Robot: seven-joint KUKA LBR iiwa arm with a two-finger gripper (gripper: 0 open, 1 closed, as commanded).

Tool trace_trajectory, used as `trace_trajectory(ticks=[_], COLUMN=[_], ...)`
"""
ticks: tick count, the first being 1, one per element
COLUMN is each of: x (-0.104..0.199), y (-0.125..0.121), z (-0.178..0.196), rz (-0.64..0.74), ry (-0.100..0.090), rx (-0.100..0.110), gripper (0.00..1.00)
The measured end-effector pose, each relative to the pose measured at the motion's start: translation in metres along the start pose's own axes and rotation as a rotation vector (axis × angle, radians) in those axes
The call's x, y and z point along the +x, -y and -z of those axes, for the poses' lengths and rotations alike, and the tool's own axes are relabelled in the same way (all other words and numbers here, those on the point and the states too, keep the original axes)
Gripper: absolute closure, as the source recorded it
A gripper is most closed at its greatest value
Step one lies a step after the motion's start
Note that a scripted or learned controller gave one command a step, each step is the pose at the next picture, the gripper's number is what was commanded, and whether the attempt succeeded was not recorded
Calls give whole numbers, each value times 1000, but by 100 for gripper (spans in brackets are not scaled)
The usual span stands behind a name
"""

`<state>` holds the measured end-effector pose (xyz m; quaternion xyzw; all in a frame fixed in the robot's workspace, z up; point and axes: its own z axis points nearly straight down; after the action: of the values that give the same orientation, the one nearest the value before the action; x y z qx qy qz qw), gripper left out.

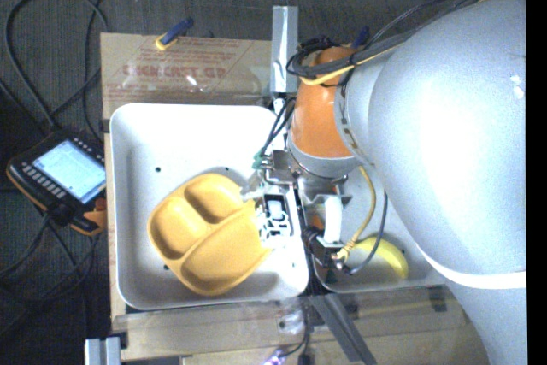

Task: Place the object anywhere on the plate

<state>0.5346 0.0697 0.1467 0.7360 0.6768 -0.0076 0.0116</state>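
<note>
The yellow object [382, 261] is lying in the right bin [402, 286], tucked under the arm [444, 141], so it's not on the plate [205, 231] yet. The plate is over in the left bin [145, 132]. The claw [272, 222] hangs by the plate's right edge, near the divide between the bins. Honestly can't tell if it's apart or together, and nothing visible is in it. Likely ways this goes wrong: the object looks rounded and smooth, so a grab could squirt it away. The claw is also so close to the plate that it could bump it sideways.
</note>
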Motion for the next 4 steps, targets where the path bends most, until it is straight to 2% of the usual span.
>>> trace_trajectory(ticks=[1, 2, 3, 4], x=[2, 5, 0, 27], y=[-3, 1, 0, 46], z=[-10, -13, -5, 40], rz=[-41, -66, -71, 96], ry=[3, 3, 10, -22], rx=[-12, -35, -34, 11], gripper=[0, 0, 100, 100])
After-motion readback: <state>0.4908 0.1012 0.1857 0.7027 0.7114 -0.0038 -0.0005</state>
